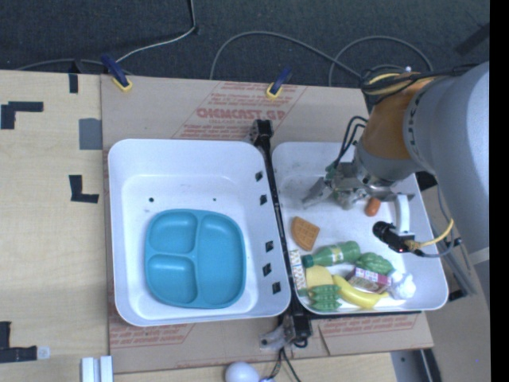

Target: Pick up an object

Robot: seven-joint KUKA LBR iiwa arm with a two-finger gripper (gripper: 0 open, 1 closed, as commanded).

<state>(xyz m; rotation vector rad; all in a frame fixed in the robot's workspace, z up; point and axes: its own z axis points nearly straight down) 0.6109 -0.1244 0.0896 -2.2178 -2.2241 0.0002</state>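
Brown cardboard covers the bench [238,114] under two white bins, with dark carpet and loose cables beyond its far edge. Inside the left bin [127,165] a blue divided plate [195,259] lies toward the near edge. From the right, the grey arm [453,134] with its orange band bends down over the right bin [433,289], and its gripper [326,189] hangs low near that bin's far-left part, fingers spread with nothing seen between them. An orange cracker [305,232] lies just nearer than the fingers, apart from them. Along the bin's near edge crowd a green bottle [332,255], a yellow banana [358,294] and other small toys that blur together. A small orange piece [371,207] peeks out beside the wrist, partly hidden.
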